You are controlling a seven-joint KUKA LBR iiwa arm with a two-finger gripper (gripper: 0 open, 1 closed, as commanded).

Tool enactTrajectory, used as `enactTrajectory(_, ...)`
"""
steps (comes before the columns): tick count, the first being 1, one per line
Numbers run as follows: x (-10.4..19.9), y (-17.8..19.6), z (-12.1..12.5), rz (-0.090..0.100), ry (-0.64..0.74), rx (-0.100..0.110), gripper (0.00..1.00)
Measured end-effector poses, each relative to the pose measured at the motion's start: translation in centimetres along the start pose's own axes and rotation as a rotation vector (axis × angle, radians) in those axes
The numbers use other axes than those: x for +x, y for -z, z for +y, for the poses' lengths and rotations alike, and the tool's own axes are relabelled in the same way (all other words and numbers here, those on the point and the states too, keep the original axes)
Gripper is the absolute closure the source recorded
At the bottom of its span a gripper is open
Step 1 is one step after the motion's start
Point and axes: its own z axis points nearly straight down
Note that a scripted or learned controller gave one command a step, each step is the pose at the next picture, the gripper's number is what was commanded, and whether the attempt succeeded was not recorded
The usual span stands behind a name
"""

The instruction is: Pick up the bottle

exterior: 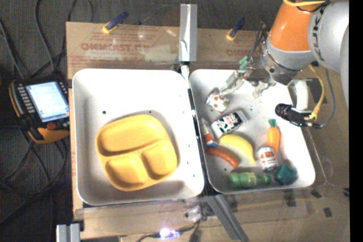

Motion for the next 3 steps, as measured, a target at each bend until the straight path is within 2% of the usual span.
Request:
enactTrajectory(1,11.0,-3.5,2.6,-0.001,-0.355,0.002,0.0)
enactTrajectory(2,4.3,-3.4,-5.3,-0.002,-0.141,0.002,0.0)
enactTrajectory(3,-0.7,-11.8,-7.9,0.001,-0.239,-0.011,0.0)
